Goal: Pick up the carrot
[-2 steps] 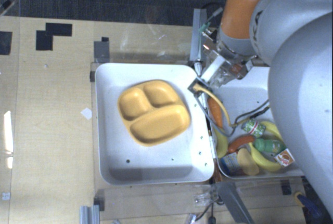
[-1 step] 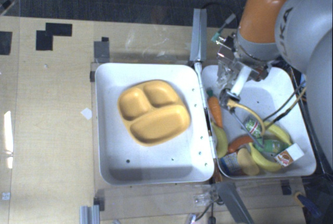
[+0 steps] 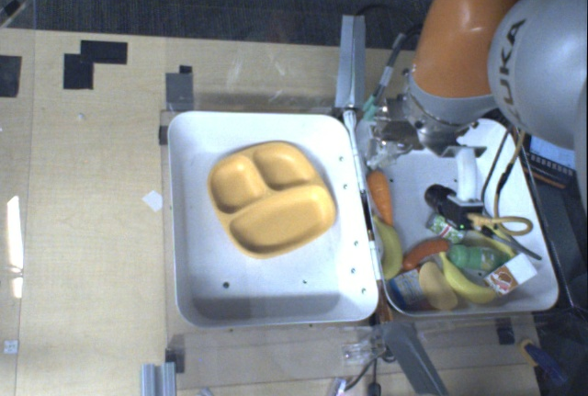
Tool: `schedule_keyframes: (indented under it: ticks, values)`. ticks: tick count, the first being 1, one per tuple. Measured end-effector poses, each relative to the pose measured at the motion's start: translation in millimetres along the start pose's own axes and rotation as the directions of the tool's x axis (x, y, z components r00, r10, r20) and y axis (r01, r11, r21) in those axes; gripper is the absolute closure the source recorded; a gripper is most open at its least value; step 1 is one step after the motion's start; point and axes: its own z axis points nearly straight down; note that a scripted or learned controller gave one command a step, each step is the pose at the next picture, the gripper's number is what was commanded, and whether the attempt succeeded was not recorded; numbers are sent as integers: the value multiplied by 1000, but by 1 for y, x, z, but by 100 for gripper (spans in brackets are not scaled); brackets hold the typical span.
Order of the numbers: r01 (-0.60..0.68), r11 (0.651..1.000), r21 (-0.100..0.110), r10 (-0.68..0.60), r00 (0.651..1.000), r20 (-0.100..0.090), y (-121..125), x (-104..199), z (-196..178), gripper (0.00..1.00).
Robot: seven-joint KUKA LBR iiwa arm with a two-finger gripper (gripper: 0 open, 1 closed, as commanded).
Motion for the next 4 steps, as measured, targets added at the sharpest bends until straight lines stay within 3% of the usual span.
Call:
schedule_keyframes:
  ticks: [1, 2, 3, 4]
  values:
    - [-189, 982, 0, 189, 982, 0, -3, 14, -3, 100]
    - [81, 997, -1, -81, 997, 1, -7, -65, -12, 100]
    - [-607, 795, 2, 607, 795, 2, 34, 42, -16, 100]
    - [-766, 643, 3, 766, 643, 3, 2, 159, 7, 100]
